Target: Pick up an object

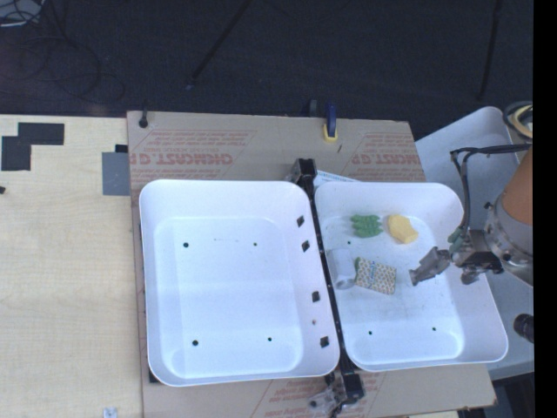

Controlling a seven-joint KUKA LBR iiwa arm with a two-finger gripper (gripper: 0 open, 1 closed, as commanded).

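The claw (pixel 435 266) hangs over the right-hand bin (pixel 474 342), just inside its right wall and about halfway between the near and far edges. Its two dark fingers (pixel 425 269) reach in toward the middle of the bin, and from here I cannot tell whether they are spread or pressed together; nothing shows between them. Behind them the grey wrist runs off to the right, past the bin's rim, with a black cable looping above it.

Just left of the fingertips, apart from them, a small patterned pouch (pixel 376 275) lies flat on the bin floor, speckled with light and dark dots. Touching its left side is a pale, see-through cup-like thing (pixel 344 273), lying close to the bin's left wall. Farther back, toward the far edge, a green lumpy toy (pixel 366 225) sits beside a yellow rounded piece (pixel 401 228), the two near each other but not touching.

The left-hand bin (pixel 161 225) sits right against the other one, joined along the middle by a row of black clips (pixel 305 245). Both bins rest on a brown board (pixel 235 151) with red printing, and a yellow-and-blue clamp (pixel 331 127) grips that board's far edge. The pale wooden bench (pixel 61 286) stretches out to the left.
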